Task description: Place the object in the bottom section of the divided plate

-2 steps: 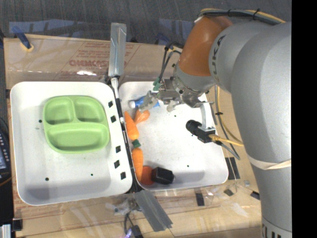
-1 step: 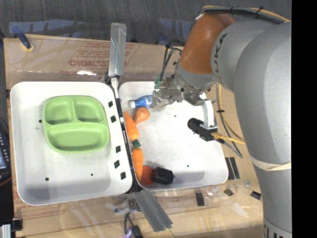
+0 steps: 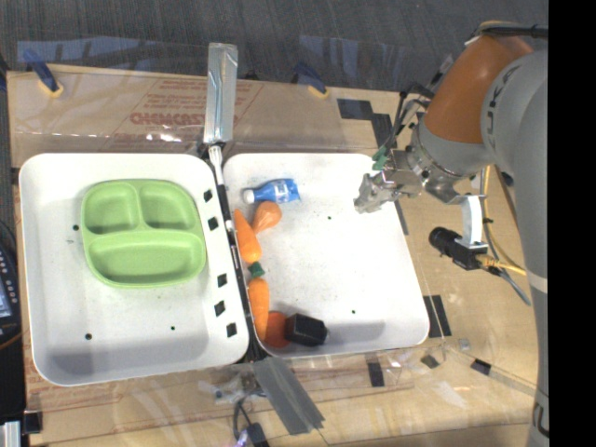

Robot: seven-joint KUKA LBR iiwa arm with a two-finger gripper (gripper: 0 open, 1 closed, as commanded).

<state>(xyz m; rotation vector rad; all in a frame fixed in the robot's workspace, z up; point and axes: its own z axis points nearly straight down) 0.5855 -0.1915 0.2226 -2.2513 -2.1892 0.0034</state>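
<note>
Down at the front edge of the bench, grey tape strips (image 3: 289,394) and a tangle of cable sit just below the two bins, too small to read clearly. Right bin (image 3: 372,277) now: tucked in its front-left corner is a black block (image 3: 305,330), touching a reddish-orange piece (image 3: 276,326) that's partly hidden behind it. Up the left wall runs a line of orange carrot-like pieces, one (image 3: 259,295) low, one (image 3: 246,235) higher, with a small dark green bit between them. Hard to say whether that's a stem or a separate thing. Beside the upper one lies a rounder orange item (image 3: 268,215), and just above it a blue bottle (image 3: 275,192) on its side, white cap pointing left.

Left bin (image 3: 56,333) holds the green divided plate (image 3: 143,232), two small sections at the back, one wide section at the front, all bare.

Gripper (image 3: 371,196) hangs over the right bin's back-right edge, well apart from every object, nothing between the fingers; how wide they stand I can't make out. Arm (image 3: 475,91) is cut off at the right.
</note>
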